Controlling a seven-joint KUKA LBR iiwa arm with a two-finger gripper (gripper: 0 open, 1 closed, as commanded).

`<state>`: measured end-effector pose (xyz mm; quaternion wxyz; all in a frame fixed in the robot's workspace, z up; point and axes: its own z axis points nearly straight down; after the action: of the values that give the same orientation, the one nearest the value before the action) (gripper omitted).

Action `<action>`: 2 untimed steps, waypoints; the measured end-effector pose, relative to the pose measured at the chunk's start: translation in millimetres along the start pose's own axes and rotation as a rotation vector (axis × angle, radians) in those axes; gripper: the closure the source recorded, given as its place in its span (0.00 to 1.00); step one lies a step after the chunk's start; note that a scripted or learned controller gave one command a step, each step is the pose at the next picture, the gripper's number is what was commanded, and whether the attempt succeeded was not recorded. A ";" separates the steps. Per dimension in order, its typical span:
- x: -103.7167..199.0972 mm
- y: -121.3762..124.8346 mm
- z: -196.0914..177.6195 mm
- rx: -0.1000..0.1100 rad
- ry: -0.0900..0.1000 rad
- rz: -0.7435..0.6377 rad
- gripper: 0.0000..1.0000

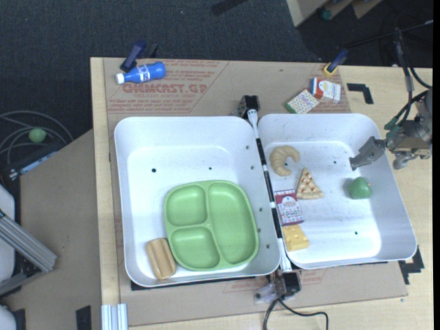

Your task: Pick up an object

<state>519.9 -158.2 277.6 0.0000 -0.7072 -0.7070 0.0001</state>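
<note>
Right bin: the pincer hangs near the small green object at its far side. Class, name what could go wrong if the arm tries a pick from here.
1. The green object looks small and rounded, so it may slip or roll away from the pincer.
2. It lies near the right bin's wall; a finger might strike the rim.
3. The pizza slice, croissant and cheese wedge crowd the left wall, leaving little room.

Grey metal tool (pixel 375 153), black cables
</note>
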 end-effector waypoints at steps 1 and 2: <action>-64.6 33.8 93.0 0.004 0.000 0.001 0.00; -56.8 42.3 193.3 0.002 0.008 -0.005 0.00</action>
<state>562.2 -215.0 84.3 0.0036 -0.7056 -0.7086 -0.0023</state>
